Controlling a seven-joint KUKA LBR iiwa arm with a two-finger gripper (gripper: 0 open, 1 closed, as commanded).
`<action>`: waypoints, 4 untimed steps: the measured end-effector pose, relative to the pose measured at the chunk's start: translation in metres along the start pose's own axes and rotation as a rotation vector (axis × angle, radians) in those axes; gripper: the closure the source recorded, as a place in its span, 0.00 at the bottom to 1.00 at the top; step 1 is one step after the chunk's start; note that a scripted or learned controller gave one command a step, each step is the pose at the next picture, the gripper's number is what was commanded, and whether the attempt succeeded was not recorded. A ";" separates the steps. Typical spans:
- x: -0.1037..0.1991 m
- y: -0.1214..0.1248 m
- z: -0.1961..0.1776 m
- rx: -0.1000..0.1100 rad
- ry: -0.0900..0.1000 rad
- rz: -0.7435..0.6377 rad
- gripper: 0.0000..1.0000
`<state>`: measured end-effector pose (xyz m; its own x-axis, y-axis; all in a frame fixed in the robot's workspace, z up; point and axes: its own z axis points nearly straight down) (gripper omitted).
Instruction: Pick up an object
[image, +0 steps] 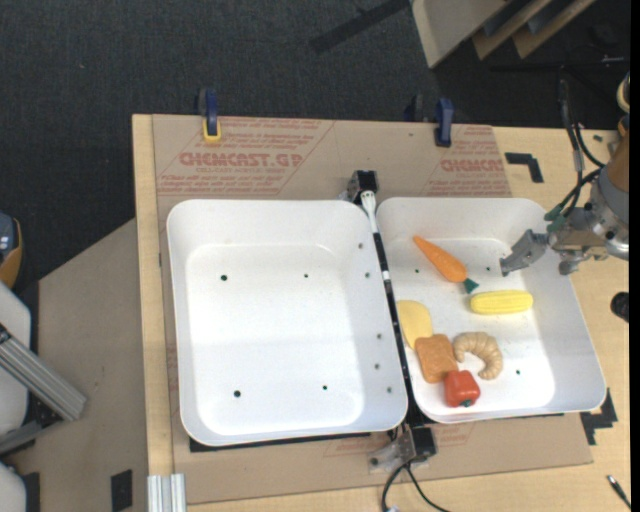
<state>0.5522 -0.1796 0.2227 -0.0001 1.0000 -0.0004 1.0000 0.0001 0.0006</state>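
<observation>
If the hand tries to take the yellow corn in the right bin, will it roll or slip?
The corn is rounded and lies on its side on the smooth bin floor, so a push across its length would probably roll it. It looks like hard, glossy plastic, so it may slip in a loose pinch. It is likely stiff and light, and nothing touches it.

bins: left bin beside right bin | right bin: carrot near back edge | corn centre-right | croissant, bread, pepper near front edge | gripper over right edge
</observation>
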 end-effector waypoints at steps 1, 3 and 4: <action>0.007 0.039 0.146 0.007 0.003 -0.003 0.00; -0.009 0.057 -0.062 -0.021 -0.008 -0.001 1.00; 0.033 0.084 -0.196 -0.021 -0.004 -0.007 1.00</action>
<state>0.6365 -0.1469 0.4187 -0.0068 1.0000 -0.0042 0.9998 0.0069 0.0212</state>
